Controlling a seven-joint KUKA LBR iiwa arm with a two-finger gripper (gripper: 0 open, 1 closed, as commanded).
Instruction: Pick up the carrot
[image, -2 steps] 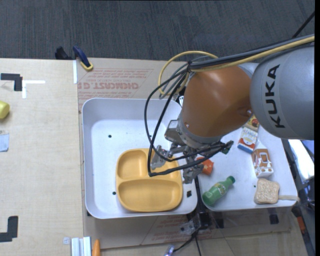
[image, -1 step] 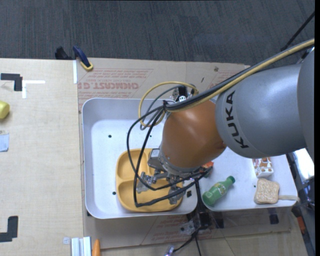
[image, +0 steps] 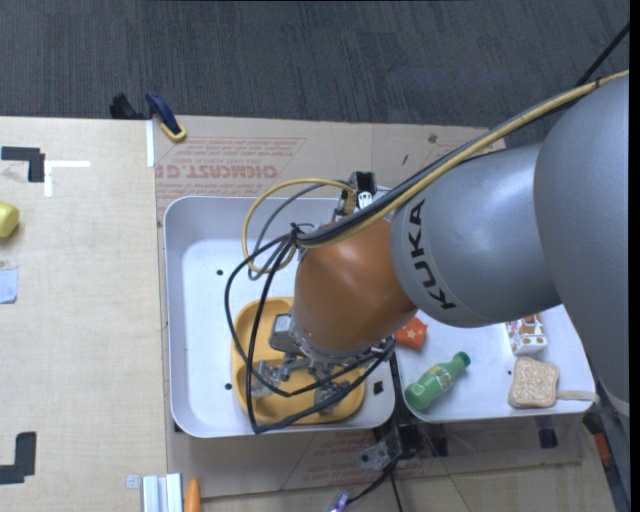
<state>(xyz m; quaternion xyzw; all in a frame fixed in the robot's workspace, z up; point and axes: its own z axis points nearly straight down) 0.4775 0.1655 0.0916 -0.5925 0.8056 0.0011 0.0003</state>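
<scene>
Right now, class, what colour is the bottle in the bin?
Green bottle, seen in the camera view.

The bins are white, the plate yellow, the bottle green, the toast light brown, the arm grey with an orange band.

Place: a robotics lab or test cell, not a home.
Arm: a grey KUKA arm with an orange band and loose cables fills the right.
Tabletop: pale wood tabletop with black tape corner marks and flattened cardboard under the bins.
Bins: two shallow white bins, left bin and right bin, holding toy food.
Floor: dark grey carpet beyond.
</scene>
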